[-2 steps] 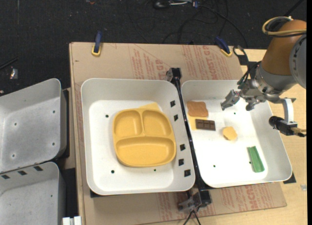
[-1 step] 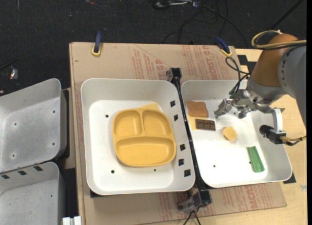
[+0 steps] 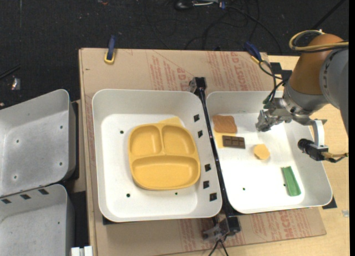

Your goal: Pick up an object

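Four small objects in the right bin (image 3: 319, 191), all to the left of and below the gripper (image 3: 265, 121): a tan square slab (image 3: 224, 123) nearest on its left, a dark brown bar (image 3: 233, 142) just below that, a small orange-yellow lump (image 3: 262, 152) under the gripper and apart from it, a green stick (image 3: 290, 180) farther down toward the bin's near right corner. Nothing seen between the fingers; how far apart they stand — cannot tell, too small and dark against the bin floor. Gripper low over the bin's upper middle, no visible contact with any object. Arm (image 3: 319, 77) reaching in from the right, orange band above the grey wrist, bent down and leftward. Farther left, across the divider, the left bin (image 3: 105, 138) with a yellow compartment tray (image 3: 165, 157) — well apart from the gripper.
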`<state>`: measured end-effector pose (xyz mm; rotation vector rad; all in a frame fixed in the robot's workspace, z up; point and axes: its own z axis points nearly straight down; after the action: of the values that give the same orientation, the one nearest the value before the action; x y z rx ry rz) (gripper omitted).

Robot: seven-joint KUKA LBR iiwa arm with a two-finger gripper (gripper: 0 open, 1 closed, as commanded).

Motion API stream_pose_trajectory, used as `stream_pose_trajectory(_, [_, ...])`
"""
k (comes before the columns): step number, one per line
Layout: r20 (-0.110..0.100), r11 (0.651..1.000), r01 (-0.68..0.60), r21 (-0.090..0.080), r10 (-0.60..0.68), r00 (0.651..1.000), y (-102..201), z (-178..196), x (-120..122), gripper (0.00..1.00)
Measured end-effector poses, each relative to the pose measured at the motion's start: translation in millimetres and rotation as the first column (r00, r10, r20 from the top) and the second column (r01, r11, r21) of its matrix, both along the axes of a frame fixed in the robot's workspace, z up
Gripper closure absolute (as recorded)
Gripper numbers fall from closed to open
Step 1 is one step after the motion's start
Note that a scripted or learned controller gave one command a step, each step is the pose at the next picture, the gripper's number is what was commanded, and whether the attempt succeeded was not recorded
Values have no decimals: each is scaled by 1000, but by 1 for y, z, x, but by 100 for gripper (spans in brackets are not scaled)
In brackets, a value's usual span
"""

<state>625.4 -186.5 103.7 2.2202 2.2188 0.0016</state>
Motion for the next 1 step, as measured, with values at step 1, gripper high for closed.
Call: stream_pose_trajectory(1, [2,1000,2,0,-2,1000,-3,44,-2,100])
